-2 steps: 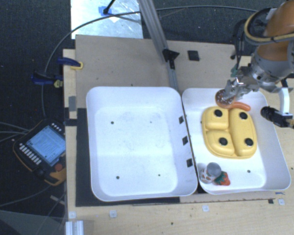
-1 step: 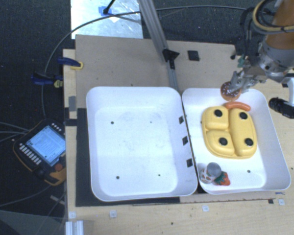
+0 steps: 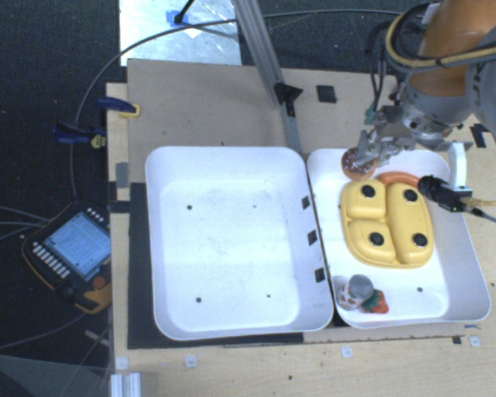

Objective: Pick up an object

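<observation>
1. Gripper [image 3: 365, 157] sits in the upper right of the frame, hanging over the far edge of the right bin [image 3: 459, 292]. I can't tell from up here how it is set; it blurs into what lies under it.
2. I see the arm [image 3: 455, 44] coming in from the upper right corner, orange band on top, grey wrist below, cables looped round it.
3. Right under the tool tip I'm reading a small round brownish object [image 3: 356, 166], at the bin's far left corner. Touching or merely overlapped in my line of sight, I can't say.
4. Just below that, a big yellow molded piece with four dark dots [image 3: 387, 224] fills the middle of the right bin.
5. I've got a thin orange-red item [image 3: 396, 178] lying along the yellow piece's upper edge, just right of the gripper.
6. Near the lower left corner of that bin, a small cluster: a grey round thing [image 3: 360, 286] with a red bit [image 3: 378, 304] beside it.
7. Left bin [image 3: 227, 242] takes up the centre of the frame, white, with a few dark specks on its floor.
8. Far left on the dark floor, I see the teach pendant [image 3: 73, 253] with its screen lit blue.
</observation>
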